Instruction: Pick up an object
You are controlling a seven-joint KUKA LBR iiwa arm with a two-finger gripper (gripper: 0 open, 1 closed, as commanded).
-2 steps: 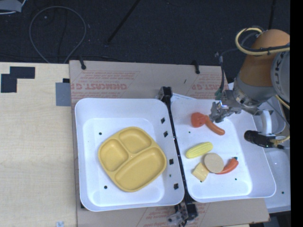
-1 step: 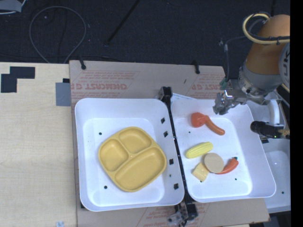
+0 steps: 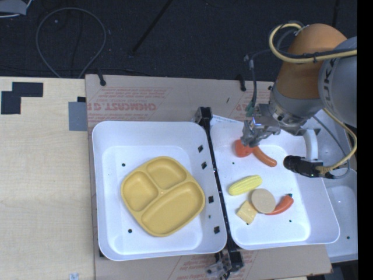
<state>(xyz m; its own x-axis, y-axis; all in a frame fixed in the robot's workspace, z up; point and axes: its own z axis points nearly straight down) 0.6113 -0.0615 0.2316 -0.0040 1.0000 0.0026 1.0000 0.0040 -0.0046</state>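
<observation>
Orange is the colour under your claw: a carrot-shaped toy lies in the upper left part of the right bin, slanting down to the right. The gripper sits directly over its thicker upper-left end. From this slanted angle you cannot tell whether the claw is open or closed, or whether it touches the toy.

Lower in the same bin you have a yellow corn cob near the left wall. Below it is a tan round disc, with a pale yellow block just at its lower left. A red-orange chili curls against the disc's right edge.

The left bin holds a yellow divided plate, lying flat near its middle and turned at an angle.
</observation>
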